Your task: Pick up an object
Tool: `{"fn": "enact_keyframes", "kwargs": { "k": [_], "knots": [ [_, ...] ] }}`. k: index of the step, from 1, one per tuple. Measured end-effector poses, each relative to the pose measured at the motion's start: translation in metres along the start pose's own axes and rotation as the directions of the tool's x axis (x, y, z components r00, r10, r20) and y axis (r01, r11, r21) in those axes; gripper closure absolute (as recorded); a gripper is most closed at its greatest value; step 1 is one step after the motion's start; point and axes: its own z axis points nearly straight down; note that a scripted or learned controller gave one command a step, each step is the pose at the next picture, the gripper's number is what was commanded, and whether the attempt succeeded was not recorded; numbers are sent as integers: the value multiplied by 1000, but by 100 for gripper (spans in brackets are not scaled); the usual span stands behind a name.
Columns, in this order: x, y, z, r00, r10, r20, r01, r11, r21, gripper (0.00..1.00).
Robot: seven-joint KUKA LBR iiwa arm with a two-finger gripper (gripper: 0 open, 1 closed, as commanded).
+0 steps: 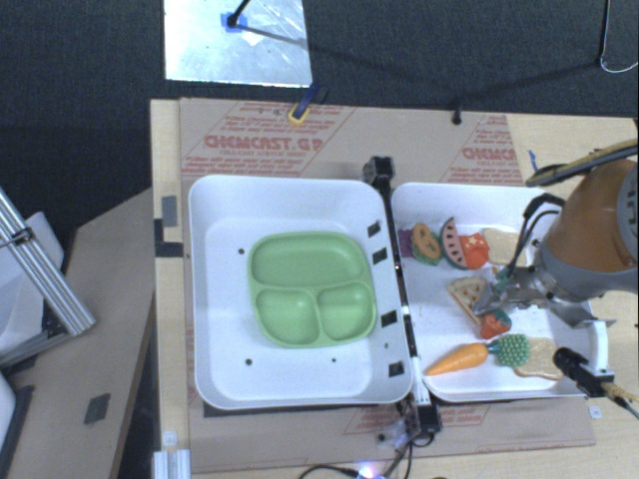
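The right bin (pixel 439 267) holds several toy foods. A watermelon slice (pixel 461 246) and a small halved fruit (pixel 426 243) lie near its far left. A tan cracker-like piece (pixel 465 293) and a small red piece (pixel 494 323) sit mid-bin. An orange carrot (pixel 457 359) with a green leafy top (pixel 512 348) lies near the front wall. My gripper (pixel 496 297) hangs low over the right edge of the tan piece, just above the red piece. The wrist hides what is directly under it.
The left bin (pixel 215 267) contains a green divided plate (pixel 310 287). A black divider with clips (pixel 391 267) runs between the bins. The arm's orange and grey body (pixel 599 238) covers the right bin's right side. A pale flat piece (pixel 499 238) lies beside the watermelon.
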Motion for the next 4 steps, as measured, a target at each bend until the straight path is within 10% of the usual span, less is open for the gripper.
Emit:
{"fn": "enact_keyframes", "kwargs": {
  "k": [3,4],
  "knots": [
    [1,8,-127,1000,0,5,0,1000,5,100],
    [48,30,-118,1000,-5,3,5,1000,8,100]
  ]
}}
